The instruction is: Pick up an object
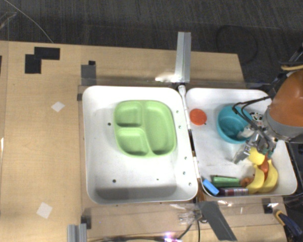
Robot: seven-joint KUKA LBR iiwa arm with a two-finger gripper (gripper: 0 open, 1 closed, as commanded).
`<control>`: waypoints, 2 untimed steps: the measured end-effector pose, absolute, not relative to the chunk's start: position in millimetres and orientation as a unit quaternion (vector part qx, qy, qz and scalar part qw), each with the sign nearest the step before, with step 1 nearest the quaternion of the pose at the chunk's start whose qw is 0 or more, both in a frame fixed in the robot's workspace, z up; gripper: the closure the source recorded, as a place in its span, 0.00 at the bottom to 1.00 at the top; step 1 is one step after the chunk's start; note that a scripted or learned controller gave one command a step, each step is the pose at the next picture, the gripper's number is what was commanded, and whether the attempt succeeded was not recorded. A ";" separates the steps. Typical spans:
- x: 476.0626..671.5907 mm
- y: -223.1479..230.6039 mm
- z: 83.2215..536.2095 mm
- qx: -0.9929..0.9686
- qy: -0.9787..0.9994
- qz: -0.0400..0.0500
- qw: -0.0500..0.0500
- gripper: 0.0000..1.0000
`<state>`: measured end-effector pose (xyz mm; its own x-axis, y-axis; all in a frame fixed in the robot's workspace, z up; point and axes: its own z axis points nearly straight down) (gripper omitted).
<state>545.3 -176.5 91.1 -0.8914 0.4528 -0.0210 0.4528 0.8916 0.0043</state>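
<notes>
Arm low over the right bin, reaching among the fruit toys.

The gripper (pixel 252 153) hung low in the right bin (pixel 212 145), near that bin's right wall, its tip just above the yellow banana (pixel 266 178) and just beside the blue bowl (pixel 231 123); whether its jaws stood spread or pressed together could not be told, and nothing was seen pinched between them. This looked like the approach-and-grasp step: the next move would call for settling squarely on one object, probably the banana, closing, then lifting clear. The arm came in from the right edge, its orange band (pixel 293 102) above the wrist, the wrist tilted downward. The green tray (pixel 144 127) lay mid left bin (pixel 101 175).
</notes>
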 end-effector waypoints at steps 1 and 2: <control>553.2 -173.3 109.2 0.227 0.974 0.001 0.022 1.00; 550.3 -175.1 105.6 0.229 0.973 0.000 0.018 0.00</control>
